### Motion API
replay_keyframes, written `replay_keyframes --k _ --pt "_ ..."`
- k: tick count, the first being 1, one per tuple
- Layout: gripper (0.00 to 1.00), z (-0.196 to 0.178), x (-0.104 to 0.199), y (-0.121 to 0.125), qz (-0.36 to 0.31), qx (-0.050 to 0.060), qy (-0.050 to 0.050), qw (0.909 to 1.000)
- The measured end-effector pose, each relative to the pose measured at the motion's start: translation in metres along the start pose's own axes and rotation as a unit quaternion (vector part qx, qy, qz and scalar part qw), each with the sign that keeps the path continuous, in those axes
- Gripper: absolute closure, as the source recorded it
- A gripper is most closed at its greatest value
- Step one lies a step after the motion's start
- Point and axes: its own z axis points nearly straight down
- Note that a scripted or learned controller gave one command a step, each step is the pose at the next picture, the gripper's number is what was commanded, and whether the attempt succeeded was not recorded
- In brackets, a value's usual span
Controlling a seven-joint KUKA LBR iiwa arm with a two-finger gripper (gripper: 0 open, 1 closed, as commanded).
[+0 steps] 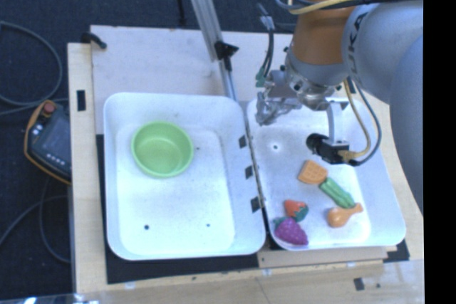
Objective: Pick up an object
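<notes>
My gripper (268,112) hangs over the back left corner of the right bin (377,224), with nothing visible between its fingers. Several toy foods lie toward the front of that bin: an orange wedge (312,172), a green piece (335,191), an orange drumstick shape (342,215), a red strawberry (295,208) and a purple grape bunch (291,231). All of them sit well in front of and to the right of the gripper.
A green bowl (162,148) rests in the left bin (121,224), toward its back left. A slanted metal pole (203,7) rises behind the bins. A black cable connector (324,147) hangs over the right bin. A pendant (48,141) lies off the bench's left.
</notes>
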Motion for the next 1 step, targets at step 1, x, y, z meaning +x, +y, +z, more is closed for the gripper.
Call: replay_keyframes --k 1 --pt "1.0 -0.007 0.0513 -0.0046 -0.001 -0.001 0.0 1.0"
